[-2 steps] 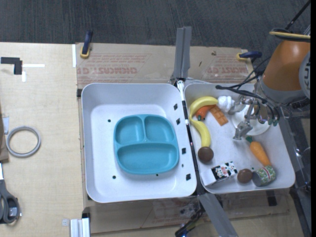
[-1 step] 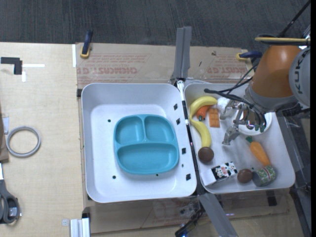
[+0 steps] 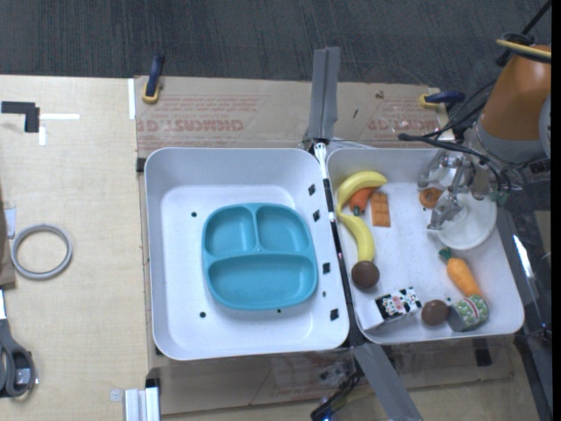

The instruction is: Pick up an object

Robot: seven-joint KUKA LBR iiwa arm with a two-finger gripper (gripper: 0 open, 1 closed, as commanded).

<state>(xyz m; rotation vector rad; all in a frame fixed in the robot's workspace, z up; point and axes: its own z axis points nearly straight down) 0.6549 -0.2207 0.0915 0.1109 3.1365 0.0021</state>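
The right bin (image 3: 412,257) holds two yellow bananas (image 3: 359,235), an orange block (image 3: 379,210), a brown ball (image 3: 365,274), a cow-patterned box (image 3: 397,303), a second brown ball (image 3: 433,312), a green can (image 3: 471,312) and a carrot (image 3: 461,275). My gripper (image 3: 445,202) hangs low over the bin's back right part, above a white round object (image 3: 469,228). A small orange item (image 3: 429,196) lies just left of the gripper. Nothing can be seen held in it.
In the left bin (image 3: 166,235) sits a teal divided plate (image 3: 260,255). On the bench to the left lie a grey tape ring (image 3: 39,251) and scissors (image 3: 13,371). A metal divider (image 3: 324,95) and yellow clamps (image 3: 154,79) stand behind the bins.
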